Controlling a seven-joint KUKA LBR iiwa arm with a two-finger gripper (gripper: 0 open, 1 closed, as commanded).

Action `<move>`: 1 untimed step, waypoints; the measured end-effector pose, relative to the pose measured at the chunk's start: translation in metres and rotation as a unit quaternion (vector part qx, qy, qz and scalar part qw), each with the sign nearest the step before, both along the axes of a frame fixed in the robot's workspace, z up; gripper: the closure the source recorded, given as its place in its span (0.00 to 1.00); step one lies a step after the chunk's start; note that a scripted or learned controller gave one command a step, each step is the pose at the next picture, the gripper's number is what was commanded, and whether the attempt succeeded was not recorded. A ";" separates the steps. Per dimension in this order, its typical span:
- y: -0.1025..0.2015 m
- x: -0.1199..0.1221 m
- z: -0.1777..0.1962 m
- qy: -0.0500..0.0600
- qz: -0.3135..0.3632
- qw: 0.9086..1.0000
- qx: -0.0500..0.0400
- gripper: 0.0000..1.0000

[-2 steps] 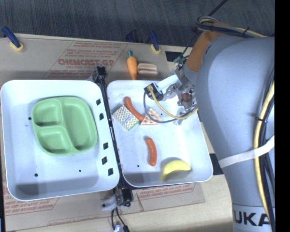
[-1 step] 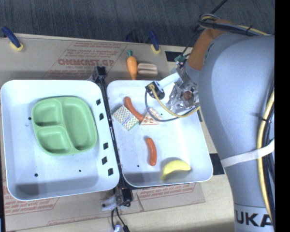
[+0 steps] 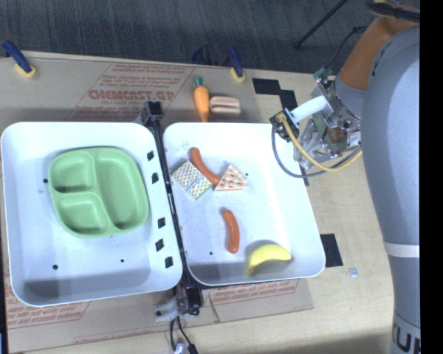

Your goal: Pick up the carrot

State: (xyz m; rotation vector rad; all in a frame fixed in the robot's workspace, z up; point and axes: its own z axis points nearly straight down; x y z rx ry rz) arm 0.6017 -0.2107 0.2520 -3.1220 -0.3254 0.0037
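The carrot [image 3: 201, 99], orange with a green top, lies on the cardboard just behind the right bin's [image 3: 295, 220] far rim, outside both bins. It points toward the bin, green end away from it. My gripper [image 3: 315, 133] hovers at the right bin's far right rim, wrapped in yellow cable. It is well to the right of the carrot and apart from it, with nothing seen in it.
A small bun-like toy [image 3: 224, 106] lies right beside the carrot. The right bin holds two sausages [image 3: 204, 166] [image 3: 231, 231], a checkered square [image 3: 191, 180], a wedge [image 3: 231, 178] and a banana [image 3: 268, 256]. The left bin holds a green divided plate [image 3: 98, 190].
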 end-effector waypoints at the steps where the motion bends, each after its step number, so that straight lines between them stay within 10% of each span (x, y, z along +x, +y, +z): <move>1: 0.093 -0.058 -0.146 0.002 0.006 1.000 0.000 1.00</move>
